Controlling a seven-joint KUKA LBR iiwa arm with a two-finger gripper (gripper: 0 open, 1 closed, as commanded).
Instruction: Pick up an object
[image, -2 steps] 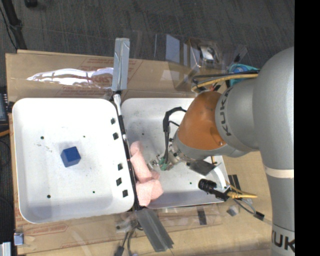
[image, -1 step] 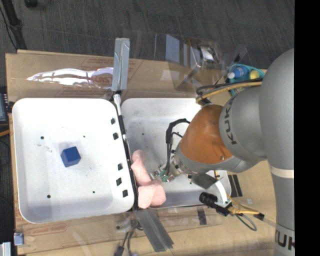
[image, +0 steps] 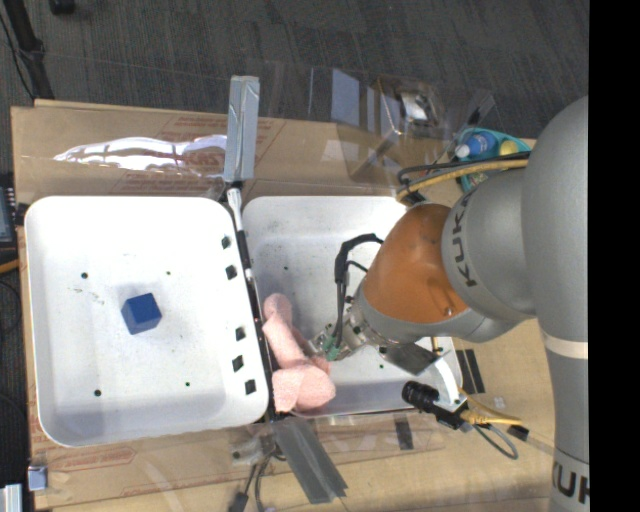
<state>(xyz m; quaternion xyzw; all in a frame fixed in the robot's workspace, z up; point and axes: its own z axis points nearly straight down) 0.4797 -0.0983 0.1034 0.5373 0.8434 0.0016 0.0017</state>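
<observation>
A pink, soft-looking object (image: 291, 352) lies along the left wall of the right bin (image: 300, 225), reaching down to its near-left corner. My gripper (image: 332, 345) hangs low over the right bin, just right of the pink object and close to it. The orange band and grey wrist cover most of the gripper from above. A small green bit shows at its tip. A blue cube (image: 141, 312) sits by itself in the middle of the left bin (image: 60, 230).
The divider between the bins carries several black clips (image: 240, 335). The arm's bulk covers the right half of the right bin. Cardboard lies behind the bins, with a yellow cable (image: 495, 425) at the near right.
</observation>
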